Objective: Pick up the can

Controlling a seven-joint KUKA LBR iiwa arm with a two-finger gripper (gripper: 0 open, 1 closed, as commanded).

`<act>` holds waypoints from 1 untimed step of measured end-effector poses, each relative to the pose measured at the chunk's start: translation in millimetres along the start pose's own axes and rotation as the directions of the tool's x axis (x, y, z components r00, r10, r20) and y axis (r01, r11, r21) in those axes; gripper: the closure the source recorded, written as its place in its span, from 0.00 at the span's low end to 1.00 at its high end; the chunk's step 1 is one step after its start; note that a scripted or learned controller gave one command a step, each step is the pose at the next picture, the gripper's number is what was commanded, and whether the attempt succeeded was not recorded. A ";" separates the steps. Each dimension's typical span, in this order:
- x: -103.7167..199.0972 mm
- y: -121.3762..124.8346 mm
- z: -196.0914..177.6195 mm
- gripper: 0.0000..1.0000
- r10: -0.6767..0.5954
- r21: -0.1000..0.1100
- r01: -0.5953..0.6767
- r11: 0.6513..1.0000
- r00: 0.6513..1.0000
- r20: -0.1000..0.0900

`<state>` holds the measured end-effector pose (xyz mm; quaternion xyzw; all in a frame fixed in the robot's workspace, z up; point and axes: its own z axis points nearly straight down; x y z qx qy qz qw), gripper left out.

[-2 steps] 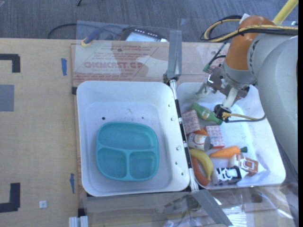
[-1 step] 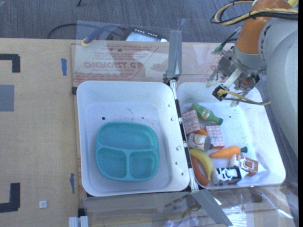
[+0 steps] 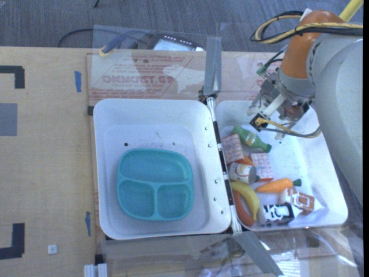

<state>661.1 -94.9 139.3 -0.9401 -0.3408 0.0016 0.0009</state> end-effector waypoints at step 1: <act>-1.2 0.2 -4.0 0.00 0.102 -0.001 -0.102 0.995 0.995 -0.002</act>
